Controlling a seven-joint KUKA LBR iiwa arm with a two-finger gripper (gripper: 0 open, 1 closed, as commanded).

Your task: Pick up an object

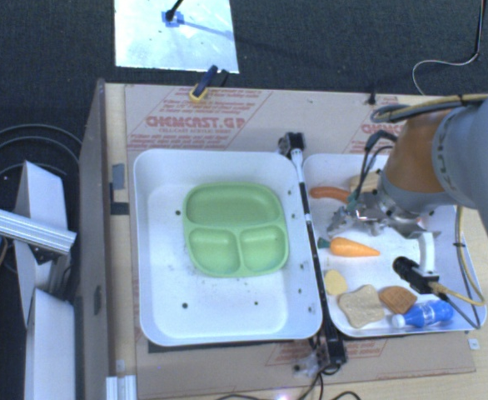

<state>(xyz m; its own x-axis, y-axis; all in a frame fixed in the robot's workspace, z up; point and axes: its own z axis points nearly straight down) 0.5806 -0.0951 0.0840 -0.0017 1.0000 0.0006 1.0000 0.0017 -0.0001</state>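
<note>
My gripper [351, 219] is low over the right bin [460, 248], reaching in from the right. It stands open, with nothing between its fingers. An orange carrot [355, 247] lies just in front of it, a little apart from the fingertips. A second orange piece [329, 193] lies behind the gripper near the bin's left wall. Along the bin's front lie a pale yellow round piece [336, 282], a slice of toast [361, 305], a brown cookie [396, 297] and a blue bottle [425, 314].
The left bin [156, 248] holds a green divided plate [234, 228]. A black bar [307, 223] runs between the two bins. Cardboard covers the bench behind them, and the arm's grey body overhangs the right bin's far right side.
</note>
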